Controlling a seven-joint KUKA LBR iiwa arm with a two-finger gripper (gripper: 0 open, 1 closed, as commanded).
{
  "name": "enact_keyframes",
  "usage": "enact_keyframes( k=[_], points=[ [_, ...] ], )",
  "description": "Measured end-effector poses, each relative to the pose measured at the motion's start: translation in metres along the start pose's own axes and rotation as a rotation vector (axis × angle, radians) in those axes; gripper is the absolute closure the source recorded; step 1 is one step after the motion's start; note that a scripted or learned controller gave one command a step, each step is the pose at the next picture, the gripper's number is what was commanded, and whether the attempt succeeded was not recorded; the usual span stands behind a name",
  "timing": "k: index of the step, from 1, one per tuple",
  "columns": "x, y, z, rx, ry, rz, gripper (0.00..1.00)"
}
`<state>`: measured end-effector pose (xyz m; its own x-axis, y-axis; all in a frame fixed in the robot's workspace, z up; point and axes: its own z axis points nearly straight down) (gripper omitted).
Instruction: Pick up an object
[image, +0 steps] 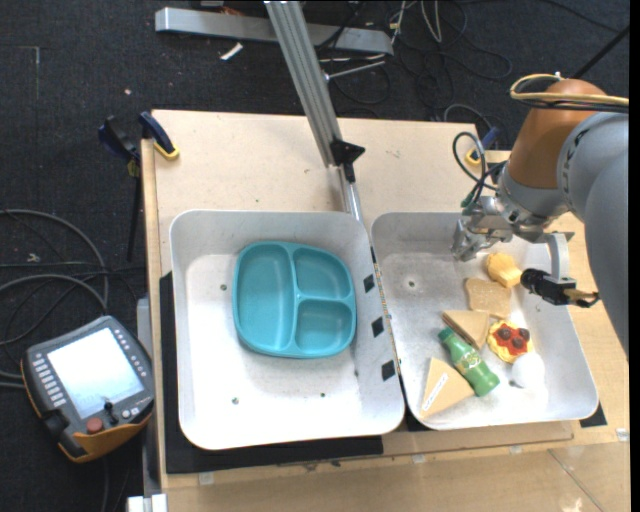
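Observation:
My gripper (470, 244) hangs low over the back of the right bin (420, 250), just left of a small yellow food piece (503, 269). In front of it lie a tan toast slice (487, 295), a wedge-shaped sandwich piece (466, 324), a green bottle (471, 362), a red and yellow toy (511, 340), a white egg-like piece (528, 371) and a pale cheese wedge (441, 387). Nothing shows between the gripper's fingers.
The left bin (200, 400) holds a teal divided plate (295, 299). A metal pole (310, 80) slants in over the seam between the bins. A teach pendant (85, 385) lies on the floor at the left.

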<state>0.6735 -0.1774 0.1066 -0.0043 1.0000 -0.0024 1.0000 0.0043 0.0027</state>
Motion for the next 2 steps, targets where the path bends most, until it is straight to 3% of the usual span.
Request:
enact_keyframes(
  k=[2],
  points=[
    [-0.004, -0.005, -0.098, -0.005, 0.0, 0.004, 1.0]
  ],
)
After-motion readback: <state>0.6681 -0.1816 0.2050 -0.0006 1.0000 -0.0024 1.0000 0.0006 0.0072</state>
